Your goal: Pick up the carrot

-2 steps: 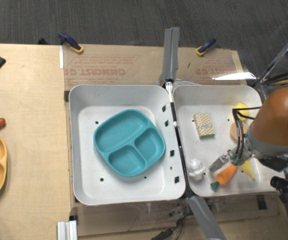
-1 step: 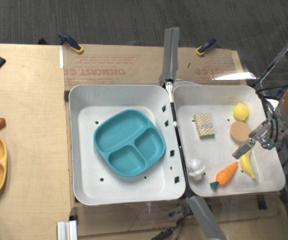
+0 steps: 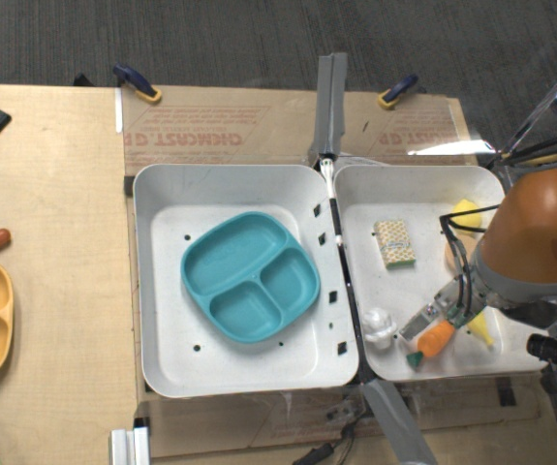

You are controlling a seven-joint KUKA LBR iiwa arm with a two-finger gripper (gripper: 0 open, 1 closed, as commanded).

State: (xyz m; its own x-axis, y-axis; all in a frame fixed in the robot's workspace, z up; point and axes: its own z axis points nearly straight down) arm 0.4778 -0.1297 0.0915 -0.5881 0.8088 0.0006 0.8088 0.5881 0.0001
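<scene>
The arm (image 3: 530,231) reaches in from the right, low over the right bin (image 3: 423,187). The gripper (image 3: 437,320) sits at the bin's front, directly over the carrot (image 3: 434,341). Whether the tool is open, closed, or gripping the carrot cannot be told; the wrist covers that spot.

The carrot lies on the floor of the right bin near the front wall, orange body with a green tip pointing down-left. It touches or nearly touches the gripper end; contact not resolvable.

Other contents of the right bin:
- white object (image 3: 378,325) just left of the carrot, near the divider.
- sponge (image 3: 394,243), speckled tan with a green edge, mid-bin, well apart from the carrot.
- yellow item (image 3: 465,211) at the back right, partly hidden by the arm.
- a second yellow piece (image 3: 481,331) just right of the carrot, under the wrist.

The left bin (image 3: 162,289) holds a teal plate (image 3: 249,277) with three compartments, lying flat and rotated.
</scene>
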